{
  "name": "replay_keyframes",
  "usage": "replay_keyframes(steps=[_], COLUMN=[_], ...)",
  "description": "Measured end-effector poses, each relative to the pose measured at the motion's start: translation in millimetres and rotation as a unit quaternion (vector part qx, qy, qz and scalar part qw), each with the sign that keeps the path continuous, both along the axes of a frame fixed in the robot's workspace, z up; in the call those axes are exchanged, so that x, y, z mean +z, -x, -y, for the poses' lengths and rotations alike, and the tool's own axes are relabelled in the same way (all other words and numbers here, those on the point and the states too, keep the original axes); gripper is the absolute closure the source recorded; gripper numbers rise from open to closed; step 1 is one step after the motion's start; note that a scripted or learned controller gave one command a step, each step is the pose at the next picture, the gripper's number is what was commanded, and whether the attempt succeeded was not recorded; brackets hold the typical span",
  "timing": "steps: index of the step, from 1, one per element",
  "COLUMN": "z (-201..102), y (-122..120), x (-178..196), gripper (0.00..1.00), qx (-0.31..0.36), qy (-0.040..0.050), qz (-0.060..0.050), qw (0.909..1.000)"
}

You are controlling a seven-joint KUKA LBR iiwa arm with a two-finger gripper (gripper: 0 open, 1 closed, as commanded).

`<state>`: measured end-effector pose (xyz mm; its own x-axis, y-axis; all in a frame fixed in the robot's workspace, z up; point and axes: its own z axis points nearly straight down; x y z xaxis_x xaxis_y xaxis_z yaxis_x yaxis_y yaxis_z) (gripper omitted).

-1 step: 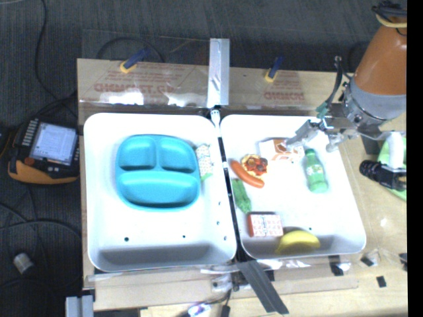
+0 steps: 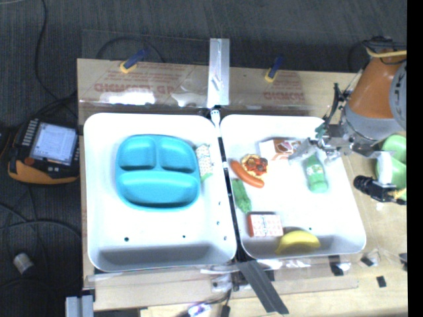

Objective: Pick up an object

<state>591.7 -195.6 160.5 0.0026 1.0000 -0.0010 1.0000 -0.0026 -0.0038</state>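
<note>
The left bin (image 2: 99, 197) holds a blue divided tray (image 2: 158, 171). In the right bin (image 2: 350, 223) lie a hot dog (image 2: 246, 174), a green pod (image 2: 241, 195), a small red box (image 2: 266, 225) and a banana (image 2: 297, 241) near the front wall. Farther right a green bottle (image 2: 316, 176) lies just below the gripper (image 2: 325, 142); whether that pincer is released or clenched cannot be told.

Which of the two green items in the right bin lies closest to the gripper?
The green bottle, just below the gripper near the bin's right side. The other, a green vegetable, lies by the divider between the bins.
</note>
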Motion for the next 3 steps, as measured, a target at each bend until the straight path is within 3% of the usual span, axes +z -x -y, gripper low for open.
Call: replay_keyframes(steps=[1, 2, 3], z=[10, 10, -48], y=[4, 5, 43], x=[-64, -57, 40], gripper=[0.0, 1.0, 1.0], qx=[-0.033, -0.033, -0.02], qy=[-0.0026, -0.0031, -0.0009], qz=[0.003, 0.001, 0.001], qw=[0.9995, 0.9994, 0.9998])
